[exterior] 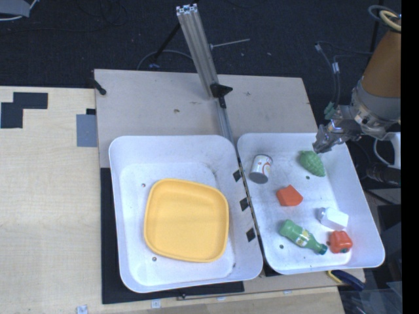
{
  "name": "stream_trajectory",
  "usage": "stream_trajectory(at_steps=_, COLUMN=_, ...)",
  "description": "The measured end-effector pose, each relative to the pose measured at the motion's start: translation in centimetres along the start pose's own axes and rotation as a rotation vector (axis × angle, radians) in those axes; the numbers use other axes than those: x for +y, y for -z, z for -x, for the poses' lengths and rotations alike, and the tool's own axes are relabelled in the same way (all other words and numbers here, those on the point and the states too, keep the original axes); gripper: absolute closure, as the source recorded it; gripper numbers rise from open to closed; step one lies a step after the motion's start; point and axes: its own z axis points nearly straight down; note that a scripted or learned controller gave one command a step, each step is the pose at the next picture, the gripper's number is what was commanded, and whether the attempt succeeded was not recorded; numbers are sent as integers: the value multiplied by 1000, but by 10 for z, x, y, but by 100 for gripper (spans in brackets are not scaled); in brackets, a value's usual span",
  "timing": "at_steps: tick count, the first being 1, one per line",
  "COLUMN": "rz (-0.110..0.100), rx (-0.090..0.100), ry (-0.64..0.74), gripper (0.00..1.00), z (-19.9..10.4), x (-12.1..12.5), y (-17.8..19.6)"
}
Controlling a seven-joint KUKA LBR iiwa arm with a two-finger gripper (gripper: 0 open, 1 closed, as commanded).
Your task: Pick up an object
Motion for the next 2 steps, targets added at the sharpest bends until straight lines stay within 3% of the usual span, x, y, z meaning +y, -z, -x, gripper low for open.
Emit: stream_trajectory(at_steps=2, rz=-6, rx=2, ry=3, gripper=100, z=-99, x=-37, y=-14)
